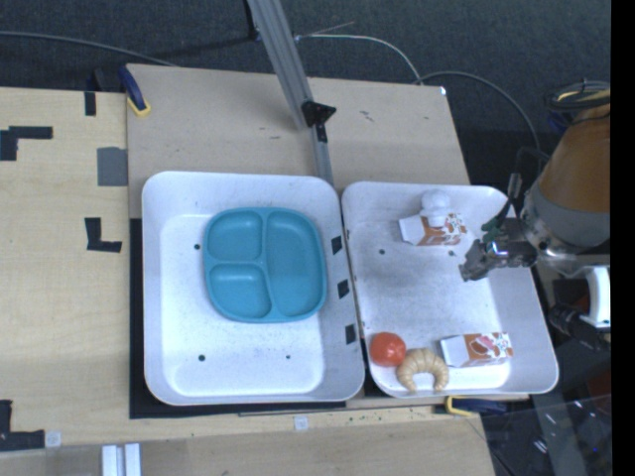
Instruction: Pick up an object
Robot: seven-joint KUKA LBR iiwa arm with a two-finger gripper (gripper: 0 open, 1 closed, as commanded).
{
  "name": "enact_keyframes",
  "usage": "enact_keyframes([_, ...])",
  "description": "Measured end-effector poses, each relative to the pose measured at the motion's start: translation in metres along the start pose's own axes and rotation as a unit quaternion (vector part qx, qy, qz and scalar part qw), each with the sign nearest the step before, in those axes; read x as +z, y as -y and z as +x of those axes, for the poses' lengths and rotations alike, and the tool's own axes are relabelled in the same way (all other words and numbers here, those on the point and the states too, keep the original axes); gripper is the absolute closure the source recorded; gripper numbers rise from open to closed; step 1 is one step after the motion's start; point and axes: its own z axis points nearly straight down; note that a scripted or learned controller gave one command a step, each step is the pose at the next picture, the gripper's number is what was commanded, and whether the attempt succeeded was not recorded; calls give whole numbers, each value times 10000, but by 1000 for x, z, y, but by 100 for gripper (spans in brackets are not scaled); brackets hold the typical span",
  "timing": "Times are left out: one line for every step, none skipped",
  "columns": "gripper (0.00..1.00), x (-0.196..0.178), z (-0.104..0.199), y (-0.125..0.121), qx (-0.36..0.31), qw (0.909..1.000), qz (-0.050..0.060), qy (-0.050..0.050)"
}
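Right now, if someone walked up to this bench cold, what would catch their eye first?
Probably the blue divided plate, alone in the left bin. Next, the arm's orange band at the right, with the gripper hovering over the right bin. That bin's small items follow: a red ball and croissant near the front edge, a carton beside them, and another carton at the back.

- Arm (575, 181): cut off at the right picture edge; upper links out of frame.
- Gripper (478, 266): small and dark; finger spacing cannot be told.
- Near carton (477, 349): print too small to read.
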Motion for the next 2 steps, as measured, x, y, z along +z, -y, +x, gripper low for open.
enact_keyframes([100,-45,0,-1,-1,10000,3,0])
enact_keyframes([100,-34,38,-21,-16,10000,30,-9])
